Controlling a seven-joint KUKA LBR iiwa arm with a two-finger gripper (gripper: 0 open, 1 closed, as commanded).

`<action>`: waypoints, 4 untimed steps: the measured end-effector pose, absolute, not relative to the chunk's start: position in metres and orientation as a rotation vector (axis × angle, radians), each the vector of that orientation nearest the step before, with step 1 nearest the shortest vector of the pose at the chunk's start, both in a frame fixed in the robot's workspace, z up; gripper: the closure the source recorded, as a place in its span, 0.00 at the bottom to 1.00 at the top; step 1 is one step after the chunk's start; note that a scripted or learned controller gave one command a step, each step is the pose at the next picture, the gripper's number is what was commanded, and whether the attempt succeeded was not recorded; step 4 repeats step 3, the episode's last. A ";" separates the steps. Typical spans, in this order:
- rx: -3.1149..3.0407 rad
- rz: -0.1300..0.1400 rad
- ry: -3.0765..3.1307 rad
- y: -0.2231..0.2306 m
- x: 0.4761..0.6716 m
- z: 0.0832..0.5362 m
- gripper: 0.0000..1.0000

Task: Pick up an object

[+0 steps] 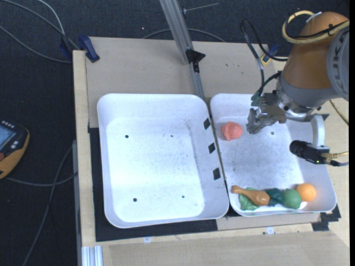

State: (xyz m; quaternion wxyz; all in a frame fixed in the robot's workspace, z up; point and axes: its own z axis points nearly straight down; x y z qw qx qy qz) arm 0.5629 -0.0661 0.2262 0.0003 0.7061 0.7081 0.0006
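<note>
we see the claw [254, 124] low over the right bin [266, 159], its open-or-closed state something we cannot tell, a pink lump [232, 130] just left of it, nothing visibly gripped, further below it a tan drumstick [250, 194], green toys [283, 198] and orange ball [306, 192]

Right bin [260, 165], upper left part: pink lump [232, 131], roundish and a bit squashed, sitting on the floor just beside the left wall, apart from everything else. Along the near edge, a row of small stuff crowded together: tan drumstick-looking piece [250, 194] lying on its side, dark teal thing [274, 194] next to it, green ball [292, 199], then orange ball [306, 192] at the right end, touching green.
</note>
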 end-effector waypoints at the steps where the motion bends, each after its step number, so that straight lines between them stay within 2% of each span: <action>1: 2.216 0.003 2.227 -0.013 0.571 0.237 1.00; 2: 2.216 0.003 2.226 0.040 0.583 0.245 1.00; 3: 2.218 0.000 2.226 0.091 0.594 0.230 1.00; 4: 2.218 0.000 2.226 0.091 0.594 0.230 1.00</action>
